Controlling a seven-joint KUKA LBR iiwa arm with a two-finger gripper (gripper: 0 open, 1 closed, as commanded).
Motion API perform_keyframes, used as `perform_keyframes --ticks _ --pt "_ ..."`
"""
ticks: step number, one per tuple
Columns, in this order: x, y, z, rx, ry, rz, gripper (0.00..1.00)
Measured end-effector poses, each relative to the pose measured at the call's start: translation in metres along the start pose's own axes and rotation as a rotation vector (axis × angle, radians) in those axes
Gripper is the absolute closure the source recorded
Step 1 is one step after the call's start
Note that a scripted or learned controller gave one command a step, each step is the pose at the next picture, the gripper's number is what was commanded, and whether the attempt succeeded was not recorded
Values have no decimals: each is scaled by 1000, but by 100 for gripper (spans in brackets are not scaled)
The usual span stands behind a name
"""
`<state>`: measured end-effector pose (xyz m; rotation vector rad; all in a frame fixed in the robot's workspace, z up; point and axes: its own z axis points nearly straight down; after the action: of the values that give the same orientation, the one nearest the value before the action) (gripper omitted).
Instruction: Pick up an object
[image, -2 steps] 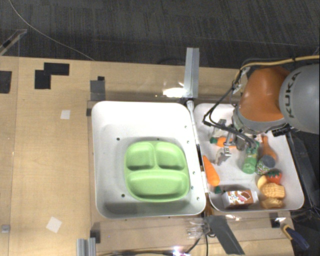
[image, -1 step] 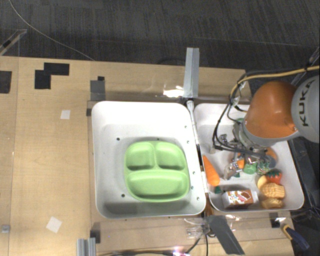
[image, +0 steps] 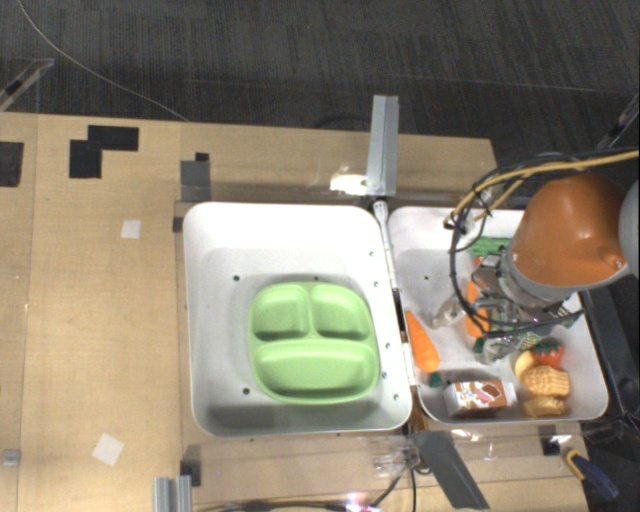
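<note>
here the hand (image: 500, 335) sits low in the right bin (image: 425, 250); grip unclear, package (image: 475, 396) label unreadable.

A green tray (image: 314, 339) with three compartments lies in the middle of the left bin (image: 215, 250), a grey post (image: 382, 145) stands at the bench's (image: 90, 320) far edge between the bins, and black patches (image: 100, 148) mark the bench's far left corner.
</note>
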<state>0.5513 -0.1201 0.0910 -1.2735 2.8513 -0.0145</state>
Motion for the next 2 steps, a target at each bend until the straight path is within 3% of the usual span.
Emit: perform_keyframes --ticks 1,2 --pt "-19 20 -1 6 2 -92 0" --pt "-41 0 0 -4 5 -264 0"
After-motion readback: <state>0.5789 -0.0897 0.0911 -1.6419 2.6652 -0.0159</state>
